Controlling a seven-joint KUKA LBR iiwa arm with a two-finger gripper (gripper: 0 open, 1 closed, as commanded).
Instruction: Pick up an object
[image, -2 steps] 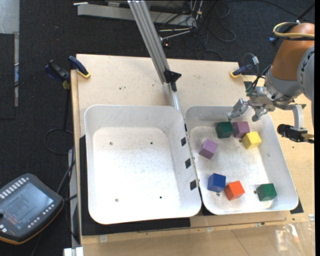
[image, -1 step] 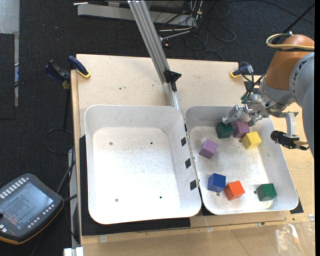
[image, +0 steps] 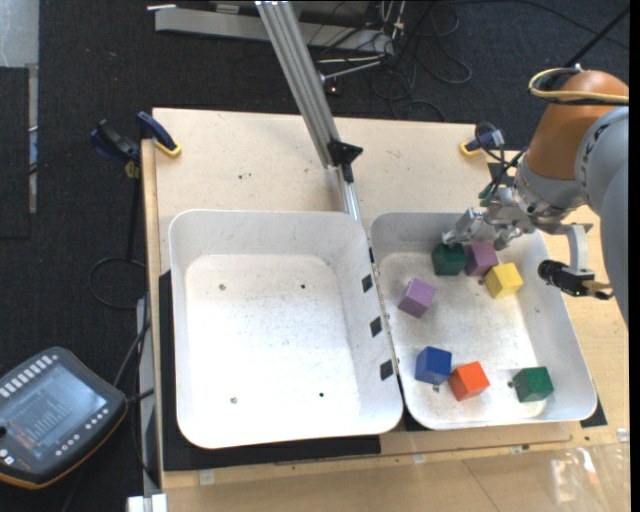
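The likeliest target is the purple block (image: 481, 257) at the far end of the right bin (image: 560, 340), wedged in a tight cluster: a dark green block (image: 449, 261) touches it on the left and a yellow block (image: 503, 280) sits just beside it on the near right. The gripper (image: 482, 234) is directly over that cluster, low above the purple and green blocks, and you cannot tell from this slant how wide it stands or whether it has anything in hand; nothing is visibly lifted. To do this step well, centre on one block rather than the seam between two, and come straight down so a finger does not land on a neighbour's top. The purple block looks like a small matte cube, slightly turned, with flat faces that should grip easily. If the crowding worries you, easier picks lie apart: a lilac block (image: 417, 297) mid-bin, then a blue block (image: 433, 364) touching an orange block (image: 469, 380), and another green block (image: 533, 383) near the front corner. The left bin (image: 200, 300) lies alongside.
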